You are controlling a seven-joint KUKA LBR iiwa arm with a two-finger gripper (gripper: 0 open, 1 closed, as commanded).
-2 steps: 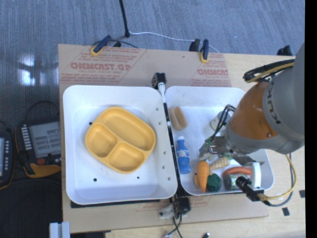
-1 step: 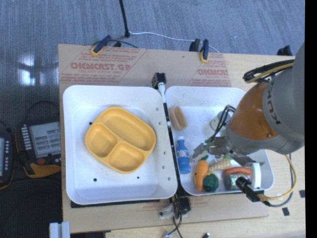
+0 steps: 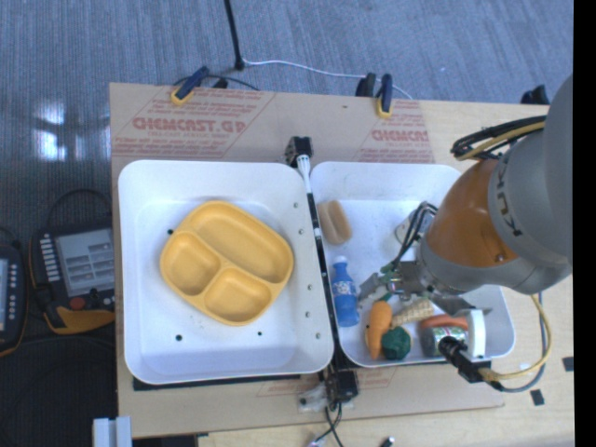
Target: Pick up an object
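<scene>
Hovering low in the right bin [image 3: 484, 177], the claw [image 3: 391, 282] looks spread, maybe, just above the carrot [image 3: 378, 324] (light, probably soft; pinch its middle). Beyond lie the bottle [image 3: 344, 291] and bread roll [image 3: 334, 222].

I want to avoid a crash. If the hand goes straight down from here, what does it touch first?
Probably the orange carrot toy beneath the hand, with the blue bottle just beside; depth is unclear from this slanted view.
</scene>
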